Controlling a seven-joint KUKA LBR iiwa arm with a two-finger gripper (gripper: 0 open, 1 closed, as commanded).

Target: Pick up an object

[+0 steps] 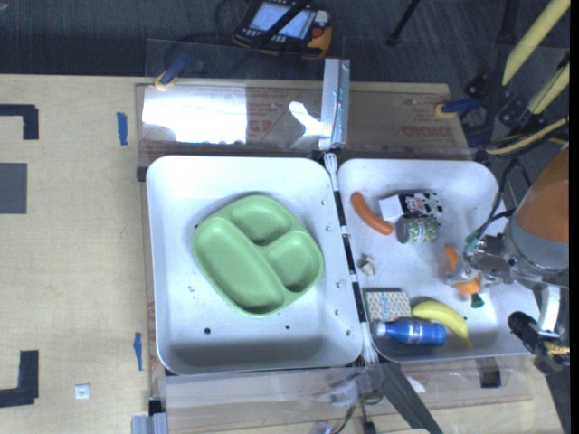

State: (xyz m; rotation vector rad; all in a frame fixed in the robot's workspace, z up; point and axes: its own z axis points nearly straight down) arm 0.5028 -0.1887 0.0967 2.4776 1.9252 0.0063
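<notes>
The robot's hand (472,262) hovers low over the right bin (479,181), near its right wall, with a small orange piece (451,258) touching its left edge and another orange bit (468,287) just below; whether it is open, closed or gripping cannot be told from here. The banana (441,316), the likeliest pick, lies just below and left of the hand, its long axis running left to right, pressed against a blue bottle (412,333). Farther left of the hand sit a green can (417,231), a carrot (372,213) and a card packet (386,304), while a green divided plate (258,253) fills the left bin (172,188).
</notes>
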